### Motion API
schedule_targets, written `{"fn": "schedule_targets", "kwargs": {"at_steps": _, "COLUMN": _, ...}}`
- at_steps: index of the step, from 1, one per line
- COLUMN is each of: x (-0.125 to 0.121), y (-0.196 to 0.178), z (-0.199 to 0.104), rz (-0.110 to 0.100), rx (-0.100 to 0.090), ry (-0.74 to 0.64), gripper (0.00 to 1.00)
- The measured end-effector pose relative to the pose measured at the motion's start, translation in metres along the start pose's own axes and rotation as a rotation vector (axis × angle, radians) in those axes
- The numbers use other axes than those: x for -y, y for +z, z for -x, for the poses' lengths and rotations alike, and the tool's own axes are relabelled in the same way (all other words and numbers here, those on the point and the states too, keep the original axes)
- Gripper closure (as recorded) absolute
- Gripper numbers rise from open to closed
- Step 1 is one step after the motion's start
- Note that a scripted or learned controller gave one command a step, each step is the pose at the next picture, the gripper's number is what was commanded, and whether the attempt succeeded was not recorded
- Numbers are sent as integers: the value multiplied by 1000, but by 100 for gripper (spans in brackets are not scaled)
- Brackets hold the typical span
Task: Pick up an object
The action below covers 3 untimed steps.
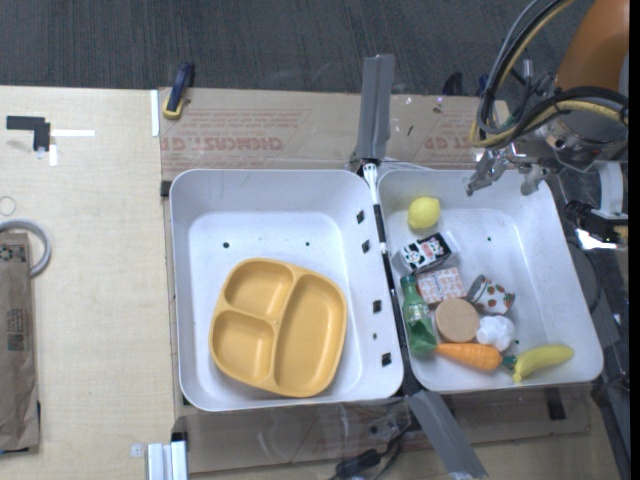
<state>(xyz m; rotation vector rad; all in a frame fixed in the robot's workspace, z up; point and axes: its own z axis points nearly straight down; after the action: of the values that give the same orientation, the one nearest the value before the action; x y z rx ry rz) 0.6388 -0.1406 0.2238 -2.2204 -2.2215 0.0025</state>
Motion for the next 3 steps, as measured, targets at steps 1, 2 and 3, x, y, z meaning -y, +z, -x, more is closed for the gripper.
{"fn": "schedule_targets", "kwargs": {"at_steps": 1, "x": 0, "y": 74, "z": -47, "rz": 1, "rx": 1, "ry": -271, "gripper": 0}}
{"fn": "schedule_targets", "kwargs": {"at_steps": 2, "x": 56, "y": 116, "z": -29, "rz": 34, "rx": 8, "ry": -588, "gripper": 0}}
{"fn": "schedule_targets", "kwargs": {"at_steps": 3, "x": 50, "y": 33, "z": -51, "rz": 0, "rx": 1, "ry": -159, "gripper": 0}}
